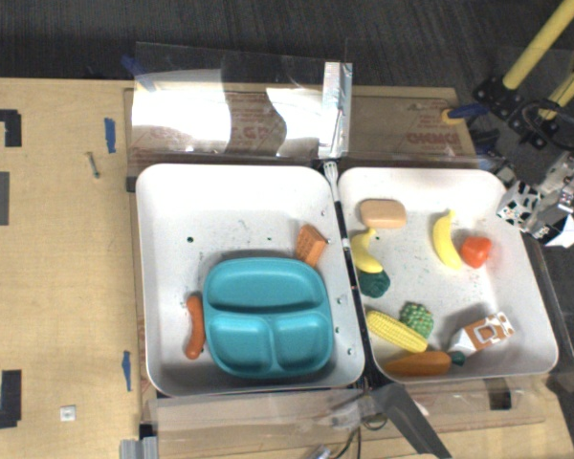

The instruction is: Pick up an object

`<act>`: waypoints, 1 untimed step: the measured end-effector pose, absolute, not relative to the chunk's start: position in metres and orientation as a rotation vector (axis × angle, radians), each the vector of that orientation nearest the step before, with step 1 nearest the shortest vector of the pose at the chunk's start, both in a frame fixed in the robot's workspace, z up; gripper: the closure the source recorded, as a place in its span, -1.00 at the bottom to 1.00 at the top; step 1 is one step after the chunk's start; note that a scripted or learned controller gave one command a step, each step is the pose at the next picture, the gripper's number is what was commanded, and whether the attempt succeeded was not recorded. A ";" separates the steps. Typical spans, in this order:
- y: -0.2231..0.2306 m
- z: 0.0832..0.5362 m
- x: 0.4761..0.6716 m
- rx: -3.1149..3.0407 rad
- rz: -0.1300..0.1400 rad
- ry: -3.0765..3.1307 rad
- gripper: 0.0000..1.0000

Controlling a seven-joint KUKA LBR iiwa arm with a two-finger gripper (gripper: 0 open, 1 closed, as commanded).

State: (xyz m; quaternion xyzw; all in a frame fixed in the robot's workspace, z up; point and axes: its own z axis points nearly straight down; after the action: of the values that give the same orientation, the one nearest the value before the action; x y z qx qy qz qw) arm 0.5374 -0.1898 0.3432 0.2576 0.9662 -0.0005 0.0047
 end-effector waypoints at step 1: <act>-0.212 0.311 0.484 0.806 -0.002 3.033 1.00</act>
State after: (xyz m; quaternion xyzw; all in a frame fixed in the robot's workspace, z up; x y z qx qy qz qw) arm 0.4840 -0.2116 0.3109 0.2570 0.9664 -0.0005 0.0018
